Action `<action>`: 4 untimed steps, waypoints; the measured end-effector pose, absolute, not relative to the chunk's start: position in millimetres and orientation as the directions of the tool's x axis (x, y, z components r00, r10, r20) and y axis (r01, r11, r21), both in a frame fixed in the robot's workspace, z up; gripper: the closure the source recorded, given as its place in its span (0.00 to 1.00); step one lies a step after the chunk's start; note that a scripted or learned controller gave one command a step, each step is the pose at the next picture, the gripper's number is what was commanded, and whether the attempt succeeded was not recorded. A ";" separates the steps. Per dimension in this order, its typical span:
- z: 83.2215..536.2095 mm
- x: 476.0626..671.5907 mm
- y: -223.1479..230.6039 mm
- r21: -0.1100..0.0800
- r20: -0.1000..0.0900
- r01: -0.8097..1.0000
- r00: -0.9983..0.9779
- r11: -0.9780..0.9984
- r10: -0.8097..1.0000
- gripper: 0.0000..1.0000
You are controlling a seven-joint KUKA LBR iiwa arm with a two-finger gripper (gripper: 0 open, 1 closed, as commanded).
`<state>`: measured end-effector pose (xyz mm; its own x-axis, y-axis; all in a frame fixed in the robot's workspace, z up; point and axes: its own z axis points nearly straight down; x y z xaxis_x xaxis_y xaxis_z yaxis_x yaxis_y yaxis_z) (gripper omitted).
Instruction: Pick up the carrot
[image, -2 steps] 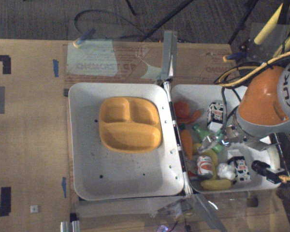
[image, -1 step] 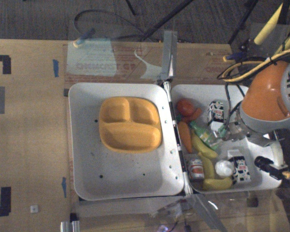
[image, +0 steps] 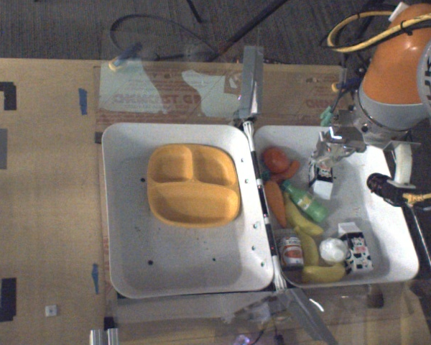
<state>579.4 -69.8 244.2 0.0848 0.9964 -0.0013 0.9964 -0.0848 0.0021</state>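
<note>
Hand [image: 323, 169] hovers over right bin [image: 395, 225] holding carrot [image: 275, 202], bananas [image: 310, 244].

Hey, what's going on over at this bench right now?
A grey robot arm with an orange band is reaching in over the right-hand white bin, its claw hanging above the bin's upper part. It is meant to pick up the orange carrot, which lies untouched along that bin's left wall, beside a red tomato, a green bottle and yellow bananas. The left white bin holds a yellow divided plate.
</note>
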 end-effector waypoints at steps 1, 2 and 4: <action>282.6 614.8 -70.3 0.003 -0.001 0.998 0.069 -0.069 0.998 1.00; 268.3 624.2 -90.5 0.003 -0.001 0.933 0.359 -0.359 0.933 1.00; 302.4 668.1 -152.2 0.005 -0.008 0.717 -0.697 0.697 0.717 1.00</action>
<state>668.1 -152.2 302.4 -0.6965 0.7175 -0.0081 0.7175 0.6966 0.0049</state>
